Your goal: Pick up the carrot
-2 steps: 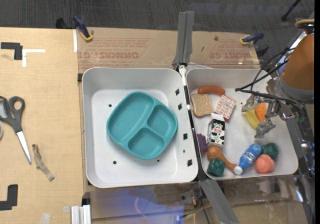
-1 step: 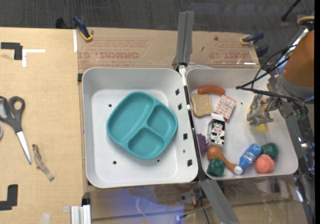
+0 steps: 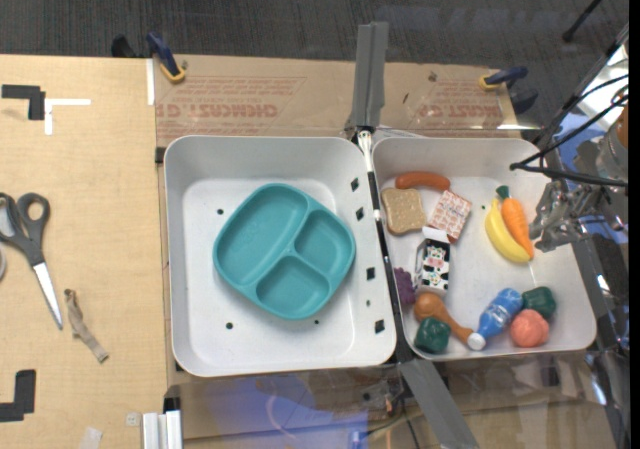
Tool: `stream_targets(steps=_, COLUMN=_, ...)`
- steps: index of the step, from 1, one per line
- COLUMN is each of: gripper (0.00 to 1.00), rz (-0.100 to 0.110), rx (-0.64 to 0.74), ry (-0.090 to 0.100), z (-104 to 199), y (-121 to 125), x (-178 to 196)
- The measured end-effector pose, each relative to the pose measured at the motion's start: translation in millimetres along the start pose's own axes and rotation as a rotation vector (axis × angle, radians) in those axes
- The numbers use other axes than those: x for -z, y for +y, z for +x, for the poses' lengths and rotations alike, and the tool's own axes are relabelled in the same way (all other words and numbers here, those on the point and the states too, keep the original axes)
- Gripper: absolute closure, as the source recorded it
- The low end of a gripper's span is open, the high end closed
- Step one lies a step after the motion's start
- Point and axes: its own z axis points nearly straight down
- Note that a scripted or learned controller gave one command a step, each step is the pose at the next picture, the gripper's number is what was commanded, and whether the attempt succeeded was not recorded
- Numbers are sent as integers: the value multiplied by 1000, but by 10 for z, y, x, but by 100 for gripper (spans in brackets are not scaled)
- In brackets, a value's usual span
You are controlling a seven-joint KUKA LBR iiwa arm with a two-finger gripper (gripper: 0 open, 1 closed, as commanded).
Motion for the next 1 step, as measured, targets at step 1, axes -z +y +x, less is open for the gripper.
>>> stream_targets(steps=1, gripper=100, rz=-2, rx=307, ry=2, z=268, y=302, x=-1067)
